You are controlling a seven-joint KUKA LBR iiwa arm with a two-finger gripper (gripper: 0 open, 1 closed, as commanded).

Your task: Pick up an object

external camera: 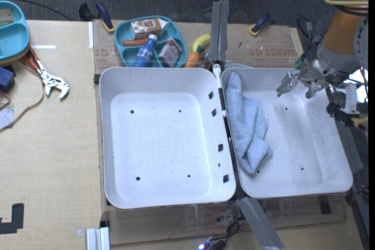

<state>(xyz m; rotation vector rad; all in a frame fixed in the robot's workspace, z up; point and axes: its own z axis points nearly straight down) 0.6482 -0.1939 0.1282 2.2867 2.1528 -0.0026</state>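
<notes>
Pale wood bench [53, 155] over dark carpet carries 2 shallow glossy white bins [158, 137]. Crumpled light-blue towel [246, 126] lies in the right bin's left side. Gripper [293, 84] hovers at that bin's far edge, grasp state unclear.

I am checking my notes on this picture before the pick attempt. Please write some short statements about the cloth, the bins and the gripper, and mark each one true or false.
1. The blue cloth lies in the right bin. True.
2. The cloth is spread flat in the middle of its bin. False: it is crumpled along the bin's left wall.
3. The gripper holds the cloth. False: it is near the right bin's upper right corner, apart from the cloth.
4. A teal tray with small items stands beyond the left bin. True.
5. A wrench lies inside the left bin. False: it lies on the bench left of both bins.
</notes>
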